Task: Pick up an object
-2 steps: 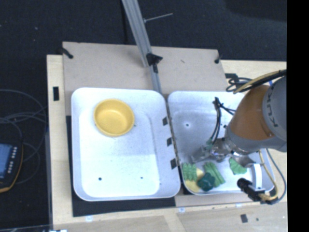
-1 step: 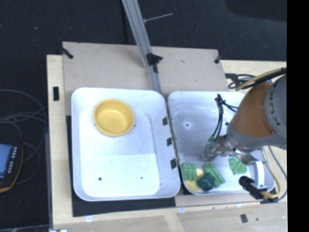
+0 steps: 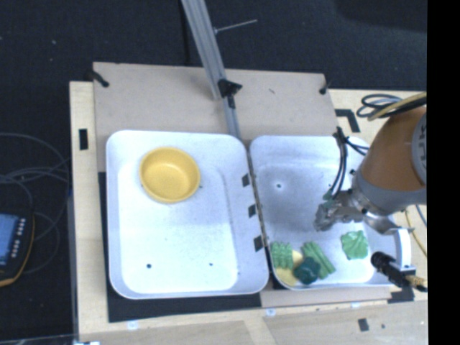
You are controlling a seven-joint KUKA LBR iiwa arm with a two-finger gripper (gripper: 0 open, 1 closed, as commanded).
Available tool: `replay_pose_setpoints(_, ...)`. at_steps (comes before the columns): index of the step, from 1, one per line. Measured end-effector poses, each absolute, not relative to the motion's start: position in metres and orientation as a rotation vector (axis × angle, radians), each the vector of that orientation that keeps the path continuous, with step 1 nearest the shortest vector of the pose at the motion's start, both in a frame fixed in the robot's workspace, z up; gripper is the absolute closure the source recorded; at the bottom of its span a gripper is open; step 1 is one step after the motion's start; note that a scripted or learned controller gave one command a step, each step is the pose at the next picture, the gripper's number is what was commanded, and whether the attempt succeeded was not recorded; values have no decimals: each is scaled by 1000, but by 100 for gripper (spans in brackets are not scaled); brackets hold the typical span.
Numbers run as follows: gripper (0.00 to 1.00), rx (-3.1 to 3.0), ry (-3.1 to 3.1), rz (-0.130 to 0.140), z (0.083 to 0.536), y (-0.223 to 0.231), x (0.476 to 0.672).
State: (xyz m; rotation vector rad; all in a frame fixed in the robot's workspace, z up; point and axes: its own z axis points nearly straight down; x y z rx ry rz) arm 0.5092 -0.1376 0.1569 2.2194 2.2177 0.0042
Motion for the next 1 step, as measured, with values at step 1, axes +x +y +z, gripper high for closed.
replay_pose_setpoints(1,100,2219,2217,5,211,-148,506)
